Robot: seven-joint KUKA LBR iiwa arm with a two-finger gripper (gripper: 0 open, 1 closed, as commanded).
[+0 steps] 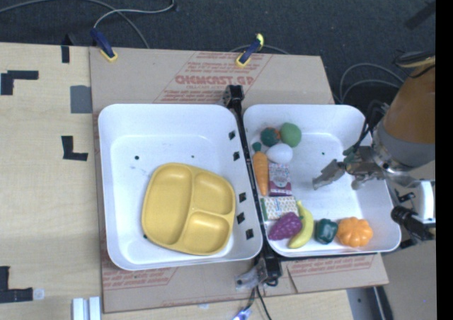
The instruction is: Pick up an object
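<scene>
The end effector hangs released over the right bin, grasping nothing. At its nine o'clock lie an orange carrot, white egg and green ball; purple grapes, a banana and pumpkin sit lower. Cardboard lettering is unreadable.

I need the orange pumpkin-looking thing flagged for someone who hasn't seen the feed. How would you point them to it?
Start at the right-hand bin of the two white ones and follow its near edge to the right corner. The toy pumpkin sits there, just right of a small dark green piece. It is the one round, ribbed, bright orange item; the carrot is orange too, but long and thin.
</scene>
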